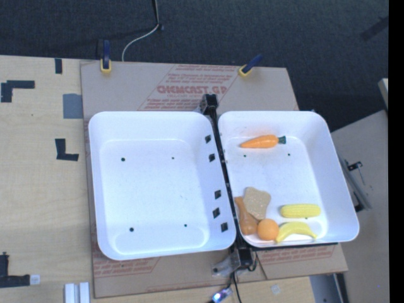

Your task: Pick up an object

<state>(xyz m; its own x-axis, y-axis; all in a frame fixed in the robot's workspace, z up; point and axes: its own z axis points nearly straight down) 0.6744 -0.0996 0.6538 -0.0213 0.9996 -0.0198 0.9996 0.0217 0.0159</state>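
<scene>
Clearly the carrot (pixel 259 142) is the easiest pick: it lies alone near the far side of the right bin (pixel 328 169), apart from the rest. Bread (pixel 256 202), orange (pixel 267 230), banana (pixel 295 233) and corn (pixel 300 211) crowd the near corner, some touching, harder to grasp singly. Beside it sits the left bin (pixel 101 188).

White bins (pixel 151 122); orange carrot (pixel 259 142); yellow banana (pixel 295 233).
</scene>
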